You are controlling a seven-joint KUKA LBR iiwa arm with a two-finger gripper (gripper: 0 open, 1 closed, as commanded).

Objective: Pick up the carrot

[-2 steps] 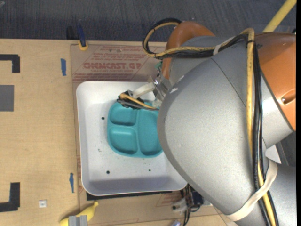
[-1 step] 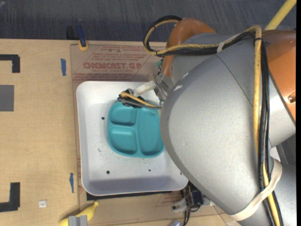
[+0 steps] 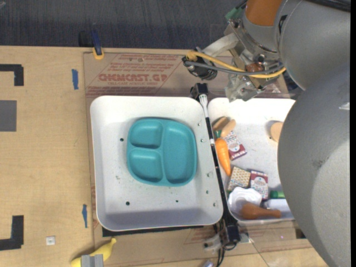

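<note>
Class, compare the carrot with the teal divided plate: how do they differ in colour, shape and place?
The carrot is orange, the teal plate blue-green. The carrot is slim and tapered, the plate broad with compartments. The carrot lies in the right bin among other items, the plate alone in the left bin.

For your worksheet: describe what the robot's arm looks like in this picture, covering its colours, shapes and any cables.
The arm is a thick, rounded, smooth grey body. Above the wrist sits an orange band. Below it the wrist assembly is a cluster of pale metal brackets and fittings. A yellow cable and black cables loop out from it towards the left.
</note>
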